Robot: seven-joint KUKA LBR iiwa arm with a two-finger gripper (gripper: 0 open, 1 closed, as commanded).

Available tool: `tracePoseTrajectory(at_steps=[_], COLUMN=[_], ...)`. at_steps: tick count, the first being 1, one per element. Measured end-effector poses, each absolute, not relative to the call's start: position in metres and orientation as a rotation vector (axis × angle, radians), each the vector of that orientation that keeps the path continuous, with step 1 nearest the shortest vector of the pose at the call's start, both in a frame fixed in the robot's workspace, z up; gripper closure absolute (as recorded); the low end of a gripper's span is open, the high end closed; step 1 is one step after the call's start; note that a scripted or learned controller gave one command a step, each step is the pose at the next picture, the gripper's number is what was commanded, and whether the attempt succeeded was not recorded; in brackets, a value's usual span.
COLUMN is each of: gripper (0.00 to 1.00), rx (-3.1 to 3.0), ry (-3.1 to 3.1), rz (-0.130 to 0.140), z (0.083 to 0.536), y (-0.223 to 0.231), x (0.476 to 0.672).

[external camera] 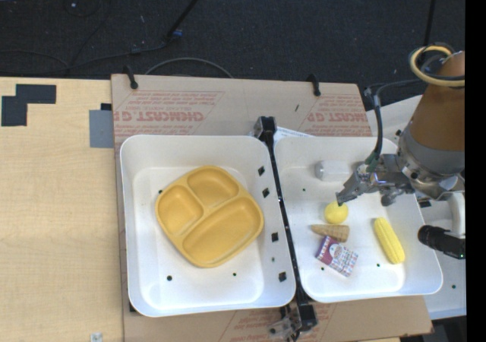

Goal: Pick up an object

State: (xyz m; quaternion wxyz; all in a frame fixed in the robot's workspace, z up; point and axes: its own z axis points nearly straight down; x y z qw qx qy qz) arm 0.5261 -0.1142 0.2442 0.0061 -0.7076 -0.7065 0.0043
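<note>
A: Where was the gripper (351,194)?
B: Over the right bin (425,283), fingertip just above the yellow ball (336,213). Couldn't tell whether the claw was released or clenched (too small and dark).
A: Ball's neighbours?
B: Cone-shaped piece (331,232) touching below it, red-and-white packet (337,257) lower, corn cob (388,240) to the right, small grey object (320,171) above.
A: Left bin (144,272)?
B: It held a yellow divided plate (209,215).

The end effector (351,194) hovers just above a yellow ball (336,213) in the right bin (425,284).
</note>
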Motion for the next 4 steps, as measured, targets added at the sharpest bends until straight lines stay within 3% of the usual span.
tracePoseTrajectory(at_steps=[1,4], gripper=[0.00,0.00], rx=[-2.219,-2.221], ry=[-2.219,-2.218], rz=[0.003,0.003], z=[0.250,0.086], y=[-0.114,-0.120], x=[0.528,0.521])
